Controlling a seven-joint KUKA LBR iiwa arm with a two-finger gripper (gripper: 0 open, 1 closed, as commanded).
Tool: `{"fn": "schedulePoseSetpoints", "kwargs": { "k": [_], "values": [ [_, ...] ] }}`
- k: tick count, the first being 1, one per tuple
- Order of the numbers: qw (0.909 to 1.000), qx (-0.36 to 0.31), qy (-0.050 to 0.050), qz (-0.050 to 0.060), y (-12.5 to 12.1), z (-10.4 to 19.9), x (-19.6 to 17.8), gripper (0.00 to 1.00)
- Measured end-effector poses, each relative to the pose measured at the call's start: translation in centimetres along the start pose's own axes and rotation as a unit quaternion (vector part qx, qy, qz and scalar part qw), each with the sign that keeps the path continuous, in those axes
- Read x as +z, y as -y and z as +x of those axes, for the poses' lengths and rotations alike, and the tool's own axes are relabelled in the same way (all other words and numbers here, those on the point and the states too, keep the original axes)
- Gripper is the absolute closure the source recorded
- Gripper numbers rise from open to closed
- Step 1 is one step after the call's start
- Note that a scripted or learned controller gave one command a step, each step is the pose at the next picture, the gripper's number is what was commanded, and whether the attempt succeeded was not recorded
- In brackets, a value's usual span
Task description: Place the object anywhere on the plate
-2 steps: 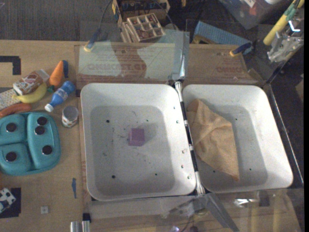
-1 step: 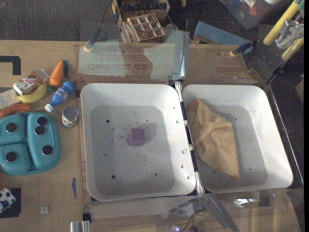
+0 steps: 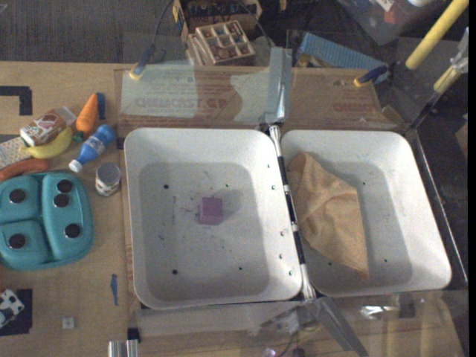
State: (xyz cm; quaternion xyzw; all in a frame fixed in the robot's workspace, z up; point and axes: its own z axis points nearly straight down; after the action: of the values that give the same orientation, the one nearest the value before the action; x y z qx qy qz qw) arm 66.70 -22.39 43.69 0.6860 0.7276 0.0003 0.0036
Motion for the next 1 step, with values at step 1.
{"fn": "schedulePoseSetpoints", "kwargs": {
  "k": [1],
  "values": [
    [1.0000, -0.005, -0.001, 0.001, -0.05, 1.24, -0.04, 1.00]
  ]
}}
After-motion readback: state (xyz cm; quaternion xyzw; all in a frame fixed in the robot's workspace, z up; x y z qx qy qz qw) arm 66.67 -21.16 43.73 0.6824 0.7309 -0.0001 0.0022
